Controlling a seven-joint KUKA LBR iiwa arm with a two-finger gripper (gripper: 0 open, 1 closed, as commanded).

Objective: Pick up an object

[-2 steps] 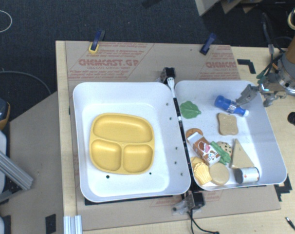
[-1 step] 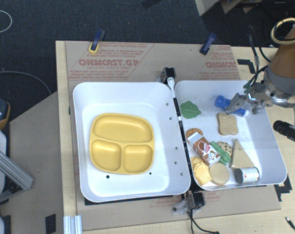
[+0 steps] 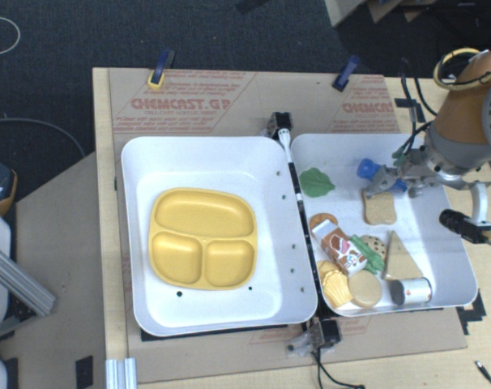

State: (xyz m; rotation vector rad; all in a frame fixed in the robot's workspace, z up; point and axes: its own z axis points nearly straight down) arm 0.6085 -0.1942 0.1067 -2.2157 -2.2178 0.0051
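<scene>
The tabletop (image 3: 229, 96) carries two shallow white bins. The left bin (image 3: 140, 168) holds one glossy yellow tray (image 3: 202, 237) with three compartments. The right bin (image 3: 452, 262) holds the small items: a tan wedge (image 3: 401, 258), a tan square slice (image 3: 380, 209), a round cracker (image 3: 365, 290), a silver can (image 3: 414, 291), a flat green leaf (image 3: 316, 181) and a blue piece (image 3: 367, 169). The gripper (image 3: 389, 181) sits over the right bin's upper area, just beside the slice and blue piece; whether the fingers are apart or together cannot be told.
</scene>
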